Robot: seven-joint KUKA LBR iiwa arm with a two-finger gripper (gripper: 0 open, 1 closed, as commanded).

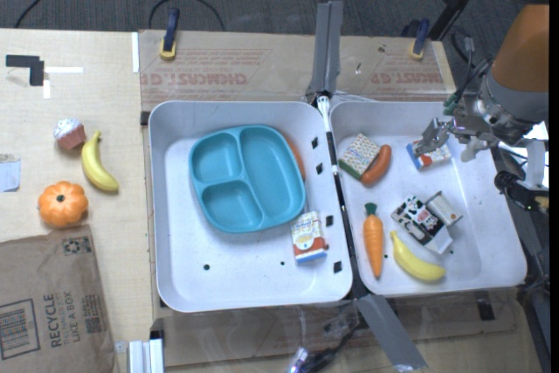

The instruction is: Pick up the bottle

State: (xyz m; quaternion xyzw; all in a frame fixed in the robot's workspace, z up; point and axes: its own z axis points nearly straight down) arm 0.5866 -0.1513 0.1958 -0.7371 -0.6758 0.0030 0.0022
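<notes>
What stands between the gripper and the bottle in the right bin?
Nothing visible. The gripper is directly over the small white bottle near the far side of the right bin. The hot dog lies apart, to the bottle's left in the view.

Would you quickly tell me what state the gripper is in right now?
Gripper: over the right bin, at a small bottle-like item; state cannot be told.

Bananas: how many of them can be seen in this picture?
2. One banana lies in the right bin, near its front edge. The other banana lies outside, left, on the bench.
</notes>
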